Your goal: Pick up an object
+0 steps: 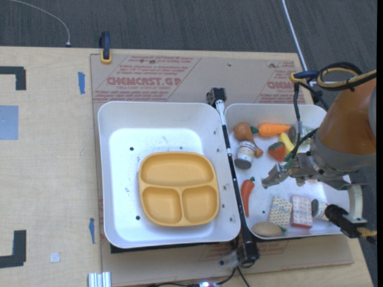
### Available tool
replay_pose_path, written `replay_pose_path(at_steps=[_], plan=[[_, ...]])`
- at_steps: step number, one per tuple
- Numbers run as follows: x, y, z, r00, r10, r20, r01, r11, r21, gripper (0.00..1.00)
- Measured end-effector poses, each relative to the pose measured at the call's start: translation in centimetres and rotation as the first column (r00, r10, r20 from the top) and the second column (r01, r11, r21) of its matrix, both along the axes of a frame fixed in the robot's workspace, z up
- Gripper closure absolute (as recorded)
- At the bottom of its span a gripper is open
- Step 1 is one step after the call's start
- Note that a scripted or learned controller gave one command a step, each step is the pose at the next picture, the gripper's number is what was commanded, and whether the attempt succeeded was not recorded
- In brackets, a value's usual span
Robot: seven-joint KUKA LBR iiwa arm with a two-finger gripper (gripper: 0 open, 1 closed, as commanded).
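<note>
Now the end effector (276, 176) hangs low over the middle of the right bin (258, 112), its grip state impossible to tell, with the carrot (274, 128) near the far rim and the yellow tray (178, 188) in the left bin (114, 160).

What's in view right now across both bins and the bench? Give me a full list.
left bin: 1, white, left of the pair
divided plate: 1, yellow, in left bin
right bin: 1, white, right of the pair
carrot: 1, orange, right bin, far side
small can: 1, grey, right bin, near divider
chilli: 1, red, right bin, left edge
patterned boxes: 2, pale and pink, right bin, near side
arm: 1, grey with orange band, over right bin
gripper: 1, dark, jaws low over right bin
</note>
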State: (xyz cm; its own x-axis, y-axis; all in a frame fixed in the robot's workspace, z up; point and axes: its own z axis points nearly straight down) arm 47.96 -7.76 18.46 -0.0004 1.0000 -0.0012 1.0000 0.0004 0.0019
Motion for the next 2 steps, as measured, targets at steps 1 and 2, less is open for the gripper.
replay_pose_path(at_steps=[1,2], plan=[[0.63,-1.87,-8.96,1.000,0.000,-0.001,0.000,1.000,0.001,0.00],[0.67,-1.89,-7.99,1.000,-0.001,0.001,0.001,1.000,0.000,1.00]])
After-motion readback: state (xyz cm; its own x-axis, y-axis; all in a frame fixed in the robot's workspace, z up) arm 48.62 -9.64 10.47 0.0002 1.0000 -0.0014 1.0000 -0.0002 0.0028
